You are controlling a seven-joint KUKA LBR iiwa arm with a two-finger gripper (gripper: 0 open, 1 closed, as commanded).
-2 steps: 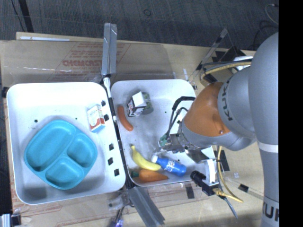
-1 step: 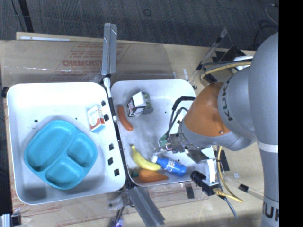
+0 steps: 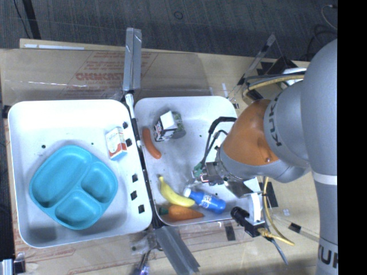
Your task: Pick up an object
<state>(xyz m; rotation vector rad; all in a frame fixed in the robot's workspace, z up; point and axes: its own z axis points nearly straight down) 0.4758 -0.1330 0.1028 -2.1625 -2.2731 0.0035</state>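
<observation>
claw state cannot be told; it hangs beside the small blue plastic bottle: light, rigid, slick; grasp across mid-body.

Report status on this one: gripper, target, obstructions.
Gripper low in right bin, just above blue bottle; grasp unconfirmed. Banana and carrot crowd the bottle. Hot dog and small carton lie apart.

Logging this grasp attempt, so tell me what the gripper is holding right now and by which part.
It cannot be told. The gripper is down in the right bin, just above the blue bottle and banana.
</observation>
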